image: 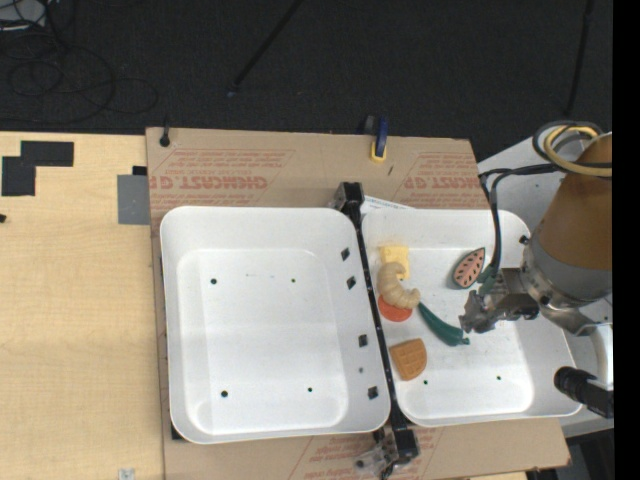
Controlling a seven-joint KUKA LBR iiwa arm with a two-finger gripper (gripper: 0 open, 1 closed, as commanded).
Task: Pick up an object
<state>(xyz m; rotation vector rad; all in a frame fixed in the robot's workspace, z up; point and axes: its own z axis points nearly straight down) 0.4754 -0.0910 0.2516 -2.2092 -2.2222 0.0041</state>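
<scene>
I see the gripper [478, 318] down inside the right bin [505, 393], right at the right-hand end of a teal curved object [441, 325] that lies on the bin floor, slanting from upper left to lower right. The fingertips sit at or over that end of the teal piece, but I cannot tell whether the jaws are parted or closed, nor whether the teal piece is actually between them.

To the left of the teal object, close to the bin's left wall, I see a small cluster: a yellow block [395, 258] at the far side, a beige curved piece [397, 288] just near of it, and an orange-red round piece [395, 311] touching the beige one from below. Nearer to me, a tan brown piece [408, 358] lies apart from that cluster, near the left wall. On the far right of the bin, just beyond the gripper, sits an oval slice [468, 268] with a pink, dark-speckled face.

The arm [580, 228] comes in from the right, its orange band above the grey wrist. The left bin [190, 388] stands beside the right one, the two joined by black clips [350, 196] along the shared edge. Both rest on a cardboard sheet [260, 168] on the light wooden bench [70, 308].
</scene>
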